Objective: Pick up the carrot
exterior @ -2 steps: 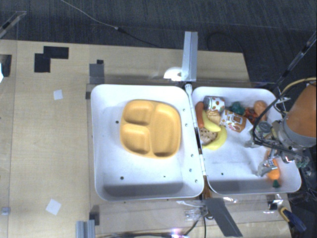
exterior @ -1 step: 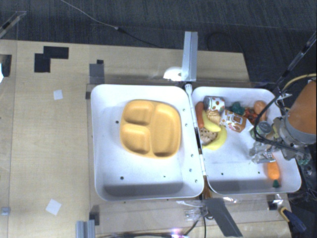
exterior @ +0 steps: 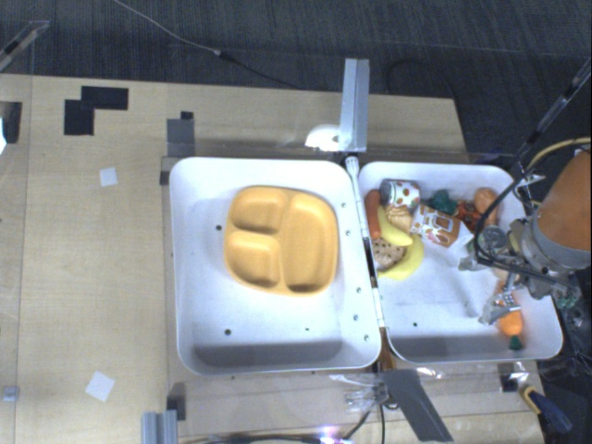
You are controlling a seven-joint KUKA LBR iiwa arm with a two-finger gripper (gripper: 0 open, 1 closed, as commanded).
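Gripper (exterior: 502,309) above one carrot (exterior: 511,323)

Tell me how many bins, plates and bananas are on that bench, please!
White bins: 2, the left bin and the right bin
Yellow divided plate: 1, in the left bin
Yellow banana: 1, in the right bin among other small items too jumbled to count
Total: 4

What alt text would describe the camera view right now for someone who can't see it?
The end effector hangs over the right bin, just above the carrot near its front right corner. Other toy food crowds that bin's back; the left bin holds a yellow divided plate.
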